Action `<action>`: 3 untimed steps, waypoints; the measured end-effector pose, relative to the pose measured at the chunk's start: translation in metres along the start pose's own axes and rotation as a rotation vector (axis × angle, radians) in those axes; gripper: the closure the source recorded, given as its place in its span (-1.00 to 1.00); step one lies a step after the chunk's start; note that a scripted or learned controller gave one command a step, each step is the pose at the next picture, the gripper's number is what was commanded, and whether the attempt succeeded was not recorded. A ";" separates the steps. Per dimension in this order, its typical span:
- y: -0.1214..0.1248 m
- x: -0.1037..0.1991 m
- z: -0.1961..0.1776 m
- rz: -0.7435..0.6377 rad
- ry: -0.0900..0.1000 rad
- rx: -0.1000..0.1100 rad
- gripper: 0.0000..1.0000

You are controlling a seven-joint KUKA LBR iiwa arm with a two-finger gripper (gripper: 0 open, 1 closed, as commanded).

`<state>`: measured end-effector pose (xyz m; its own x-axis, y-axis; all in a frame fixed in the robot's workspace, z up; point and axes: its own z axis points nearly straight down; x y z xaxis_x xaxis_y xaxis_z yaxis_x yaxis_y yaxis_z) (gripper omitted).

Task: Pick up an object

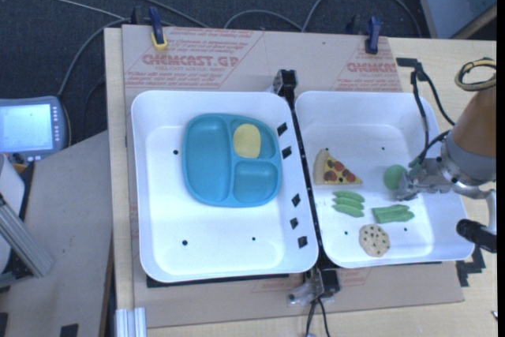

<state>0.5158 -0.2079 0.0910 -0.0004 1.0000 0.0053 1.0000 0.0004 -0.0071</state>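
The right bin (371, 110) holds a pizza slice (334, 169), a round green object (392, 175), a green pea pod (348, 204), a flatter green piece (392, 212) and a cookie (374, 240). The arm comes in from the right with its orange band at the frame edge. My gripper (411, 186) is low in the right bin, at the right side of the round green object and just above the flat green piece. It looks to be touching or nearly touching the round green object.
The left bin (158, 170) holds a blue divided plate (213, 170) with a yellow object (247, 140) in its upper right compartment. A black divider strip (293, 170) runs between the bins. Cables (426, 130) hang near the right bin's far right wall.
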 end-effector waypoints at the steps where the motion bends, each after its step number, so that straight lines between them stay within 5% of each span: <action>1: -0.005 0.000 -0.058 0.000 -0.005 -0.006 1.00; 3: -0.004 0.001 -0.149 -0.002 -0.006 -0.007 1.00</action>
<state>0.5124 -0.2081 0.2395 -0.0023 1.0000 -0.0007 1.0000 0.0023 0.0002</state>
